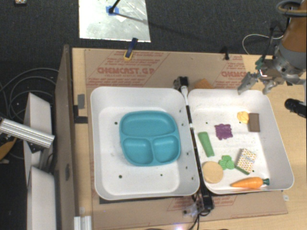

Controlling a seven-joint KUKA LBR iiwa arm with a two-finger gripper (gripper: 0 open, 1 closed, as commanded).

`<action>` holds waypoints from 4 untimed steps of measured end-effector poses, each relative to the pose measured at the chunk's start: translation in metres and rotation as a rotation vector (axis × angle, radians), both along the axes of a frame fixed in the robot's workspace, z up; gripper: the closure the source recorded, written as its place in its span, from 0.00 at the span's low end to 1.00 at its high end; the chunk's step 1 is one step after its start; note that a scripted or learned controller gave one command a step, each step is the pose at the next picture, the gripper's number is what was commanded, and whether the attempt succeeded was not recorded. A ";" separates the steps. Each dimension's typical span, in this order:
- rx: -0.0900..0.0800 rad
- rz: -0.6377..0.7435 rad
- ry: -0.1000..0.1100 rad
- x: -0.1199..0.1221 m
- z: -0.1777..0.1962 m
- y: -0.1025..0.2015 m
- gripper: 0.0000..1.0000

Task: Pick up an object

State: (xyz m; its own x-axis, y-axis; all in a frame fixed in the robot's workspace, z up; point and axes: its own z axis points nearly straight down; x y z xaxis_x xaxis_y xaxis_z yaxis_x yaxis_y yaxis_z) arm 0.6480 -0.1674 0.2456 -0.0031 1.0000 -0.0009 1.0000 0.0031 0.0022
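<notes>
We're seeing the grey two-finger pincer (256,84) hovering wide, holding nothing, over the right shallow white plastic bin's (278,143) far edge, orange plastic carrot (248,182) lying near its front rim.

Two white bins (103,128), one blue tray (149,138), eight toy foods (223,131).

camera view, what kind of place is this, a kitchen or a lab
Most likely a robot lab test bench, not a kitchen: two white bins on a board, toy food such as a carrot, a robot arm, and loose cables on the floor.
</notes>
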 end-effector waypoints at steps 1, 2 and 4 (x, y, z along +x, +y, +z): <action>0.003 0.002 0.005 -0.037 -0.100 0.039 0.00; 0.001 -0.001 -0.001 -0.043 -0.160 0.047 0.00; 0.001 -0.001 -0.002 -0.052 -0.150 0.016 1.00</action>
State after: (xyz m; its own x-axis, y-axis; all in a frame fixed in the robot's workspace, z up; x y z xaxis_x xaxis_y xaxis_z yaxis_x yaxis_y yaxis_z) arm 0.5965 -0.1511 0.0953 -0.0020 1.0000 -0.0003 1.0000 0.0020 0.0039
